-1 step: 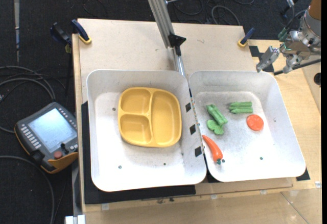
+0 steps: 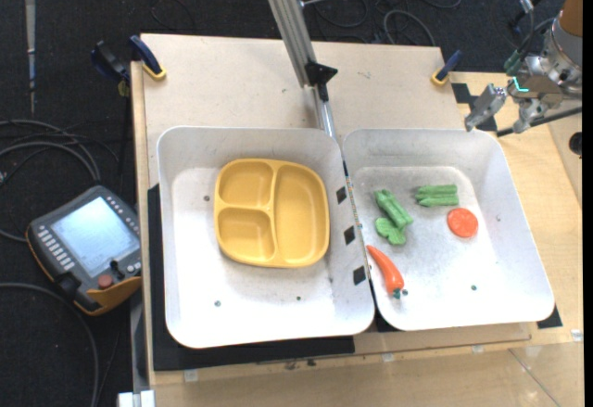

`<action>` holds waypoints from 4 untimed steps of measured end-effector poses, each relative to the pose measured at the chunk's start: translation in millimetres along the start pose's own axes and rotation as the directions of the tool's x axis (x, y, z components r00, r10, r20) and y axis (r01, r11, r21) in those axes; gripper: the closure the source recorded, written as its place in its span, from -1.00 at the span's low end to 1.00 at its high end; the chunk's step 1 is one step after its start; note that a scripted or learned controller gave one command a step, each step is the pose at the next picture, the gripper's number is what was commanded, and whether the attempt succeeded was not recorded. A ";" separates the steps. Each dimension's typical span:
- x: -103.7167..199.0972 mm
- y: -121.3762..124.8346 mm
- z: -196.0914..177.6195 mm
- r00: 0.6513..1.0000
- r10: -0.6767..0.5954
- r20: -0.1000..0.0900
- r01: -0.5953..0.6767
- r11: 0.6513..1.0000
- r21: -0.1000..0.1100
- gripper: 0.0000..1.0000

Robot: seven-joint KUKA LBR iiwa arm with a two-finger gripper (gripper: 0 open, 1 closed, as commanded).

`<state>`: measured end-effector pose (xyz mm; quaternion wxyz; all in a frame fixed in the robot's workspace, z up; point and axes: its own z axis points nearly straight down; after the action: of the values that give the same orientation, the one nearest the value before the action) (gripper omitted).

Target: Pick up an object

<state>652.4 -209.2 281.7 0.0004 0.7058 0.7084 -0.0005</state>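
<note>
**Fingers parked off the right bin, toys lying toward seven o'clock**

Dark floor strewn with cables surrounds a pale tabletop [image 2: 232,81] that carries two shallow white bins side by side. At the view's upper right the gripper [image 2: 508,114] hangs beyond the right bin's [image 2: 519,238] two o'clock corner, over bare tabletop; its fingers [image 2: 482,108] stand spread apart with nothing between them.

From there every pickable thing lies toward seven o'clock, inside the right bin. Nearest is a green bean pod [image 2: 436,196], long axis running nine to three. Just below it, at its five o'clock, sits a round orange-red slice [image 2: 462,222]. Further left a second green pod [image 2: 393,216] runs roughly eleven to five, and near the bin's front-left a red chilli pepper [image 2: 386,271] lies on the same slant, green stem at its lower end. All four rest apart from each other.

Across the divide, the left bin [image 2: 185,238] holds a yellow three-compartment tray [image 2: 273,211] with bare compartments.
</note>
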 end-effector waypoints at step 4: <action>12.6 20.0 141.2 1.000 -0.001 0.001 0.001 1.000 -0.003 1.00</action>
<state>672.4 -196.7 140.4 0.0019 0.7055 0.7087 0.0002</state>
